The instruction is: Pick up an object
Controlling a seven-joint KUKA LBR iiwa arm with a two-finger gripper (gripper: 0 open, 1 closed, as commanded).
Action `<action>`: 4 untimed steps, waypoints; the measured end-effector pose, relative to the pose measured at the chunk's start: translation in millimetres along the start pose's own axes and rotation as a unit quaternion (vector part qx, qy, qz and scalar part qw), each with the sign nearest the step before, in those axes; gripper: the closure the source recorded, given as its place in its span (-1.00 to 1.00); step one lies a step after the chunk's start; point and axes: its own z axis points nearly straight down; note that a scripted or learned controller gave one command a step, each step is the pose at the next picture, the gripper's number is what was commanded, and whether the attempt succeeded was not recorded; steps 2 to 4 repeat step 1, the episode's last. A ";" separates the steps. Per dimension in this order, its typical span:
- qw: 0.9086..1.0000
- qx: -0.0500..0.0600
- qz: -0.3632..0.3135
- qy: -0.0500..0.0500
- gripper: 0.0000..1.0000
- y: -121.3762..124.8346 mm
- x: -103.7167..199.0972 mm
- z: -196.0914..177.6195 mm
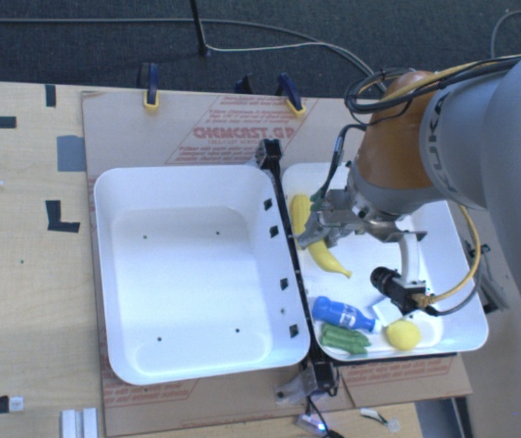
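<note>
A: Where is the claw [319,229]?

B: In the camera view it hangs low over the far left part of the right bin [456,245], at the bananas [315,235]. Whether its fingers are apart or together, I cannot tell; the wrist hides them.

A: What else lies in that bin?

B: A blue bottle [342,313] nearer, a green vegetable [345,339] just beside it, a yellow lemon [403,335] to their right. The left bin [187,272] sits alongside on the surface [23,245].

Hand [317,231] low over banana [327,257] in right bin [465,336]; blue bottle [343,314], lemon [403,335] nearby.
</note>
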 end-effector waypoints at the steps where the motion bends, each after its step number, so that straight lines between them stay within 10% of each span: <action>1: 1.000 0.002 0.000 0.000 1.00 41.7 75.2 -26.1; 4: 1.000 0.002 0.000 0.000 1.00 41.7 75.2 -26.1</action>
